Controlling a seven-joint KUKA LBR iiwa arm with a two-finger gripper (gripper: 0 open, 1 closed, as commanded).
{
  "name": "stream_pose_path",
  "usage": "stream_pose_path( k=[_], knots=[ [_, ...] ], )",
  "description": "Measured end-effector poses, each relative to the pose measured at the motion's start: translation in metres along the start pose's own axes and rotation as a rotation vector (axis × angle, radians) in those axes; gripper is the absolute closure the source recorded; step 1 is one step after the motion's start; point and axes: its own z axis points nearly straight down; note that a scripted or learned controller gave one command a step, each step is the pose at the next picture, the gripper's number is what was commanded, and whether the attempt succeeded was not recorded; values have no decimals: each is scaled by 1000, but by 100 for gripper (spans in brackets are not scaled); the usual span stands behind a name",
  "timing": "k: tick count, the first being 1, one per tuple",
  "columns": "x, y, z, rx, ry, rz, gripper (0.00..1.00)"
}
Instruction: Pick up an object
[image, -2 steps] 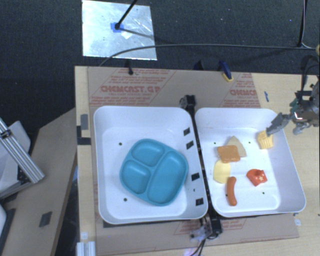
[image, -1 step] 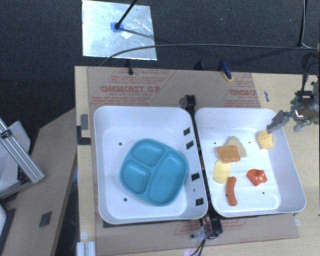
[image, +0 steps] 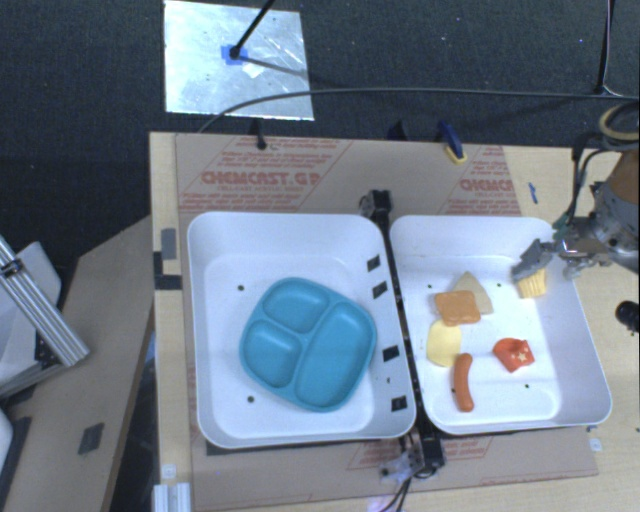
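Yellow block (image: 533, 286) | touching end effector (image: 532, 264) | right bin (image: 580, 345)

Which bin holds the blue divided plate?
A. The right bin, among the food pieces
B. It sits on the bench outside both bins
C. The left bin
C. The blue plate lies in the left bin, while the right bin holds the small food pieces such as the sausage.
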Motion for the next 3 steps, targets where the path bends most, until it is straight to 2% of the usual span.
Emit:
stream_pose_path(
  k=[2, 3],
  knots=[
    [-6, -4, 98, 0, 0, 2, 0],
    [-6, -2, 84, -6, -2, 2, 100]
  ],
)
